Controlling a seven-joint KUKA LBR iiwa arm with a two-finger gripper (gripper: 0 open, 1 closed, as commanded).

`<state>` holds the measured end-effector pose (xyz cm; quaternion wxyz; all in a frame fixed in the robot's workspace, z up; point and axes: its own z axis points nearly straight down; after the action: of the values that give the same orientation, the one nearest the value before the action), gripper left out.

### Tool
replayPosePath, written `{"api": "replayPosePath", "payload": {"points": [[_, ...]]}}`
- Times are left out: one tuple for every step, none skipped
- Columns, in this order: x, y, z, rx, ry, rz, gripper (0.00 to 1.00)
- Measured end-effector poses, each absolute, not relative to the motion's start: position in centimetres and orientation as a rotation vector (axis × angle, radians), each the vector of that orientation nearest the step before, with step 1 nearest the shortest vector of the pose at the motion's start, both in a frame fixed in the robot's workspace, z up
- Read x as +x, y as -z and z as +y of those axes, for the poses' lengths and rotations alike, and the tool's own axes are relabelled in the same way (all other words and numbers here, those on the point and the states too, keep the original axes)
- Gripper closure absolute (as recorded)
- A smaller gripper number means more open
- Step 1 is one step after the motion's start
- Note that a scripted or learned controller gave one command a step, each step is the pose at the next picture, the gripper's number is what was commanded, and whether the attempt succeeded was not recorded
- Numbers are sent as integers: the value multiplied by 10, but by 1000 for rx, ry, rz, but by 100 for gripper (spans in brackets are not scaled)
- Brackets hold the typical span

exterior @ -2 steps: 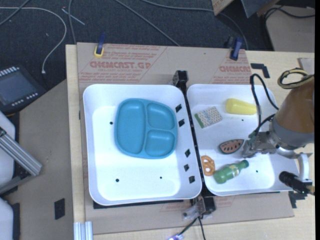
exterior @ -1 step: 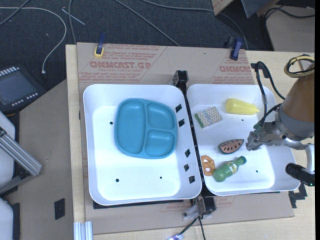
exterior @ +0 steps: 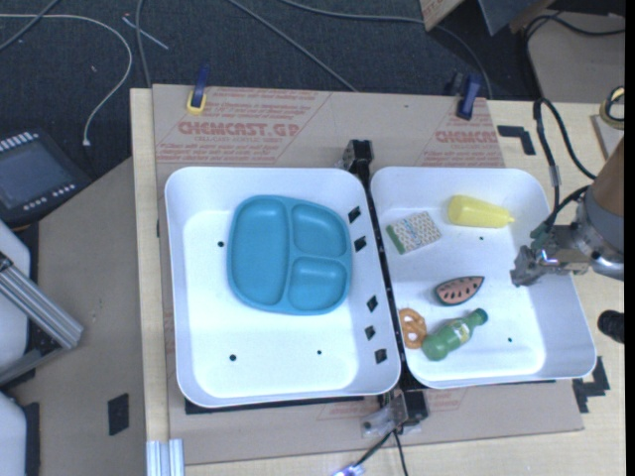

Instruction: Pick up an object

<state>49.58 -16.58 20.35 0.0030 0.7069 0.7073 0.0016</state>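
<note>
Counter (exterior: 248, 117): a brown sheet printed with red lettering, taking up the middle of the frame, with two white bins side by side on it.
Left bin (exterior: 198, 365): left of centre; a blue divided plate (exterior: 290, 254) with three compartments lies flat in its upper middle.
Right bin (exterior: 556, 345): right of centre, touching the left bin along a dark divider.
Yellow object (exterior: 478, 211): upper part of the right bin, lying on its side, near the far wall.
Patterned packet (exterior: 414, 231): just left of and below the yellow object, tilted.
Watermelon slice (exterior: 458, 290): middle of the right bin, flat on the floor.
Green bottle (exterior: 453, 333): lower middle of the right bin, on its side, cap end toward the upper right.
Pretzel (exterior: 412, 326): just beside the bottle's left end, close to the divider.
Hand (exterior: 528, 267): at the right edge of the right bin, over its right wall, well apart from every object; I cannot tell whether it is released or clenched, and nothing shows between its tips.
Arm (exterior: 605, 216): grey, entering from the right edge of the frame.
</note>
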Motion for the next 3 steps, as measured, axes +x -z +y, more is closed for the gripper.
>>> {"api": "replayPosePath", "payload": {"points": [[499, -267, -170, 2215, -5, 2218, 100], [511, -260, -115, 2216, -2, 2230, 100], [505, -264, -58, 2216, -2, 2232, 100]]}}
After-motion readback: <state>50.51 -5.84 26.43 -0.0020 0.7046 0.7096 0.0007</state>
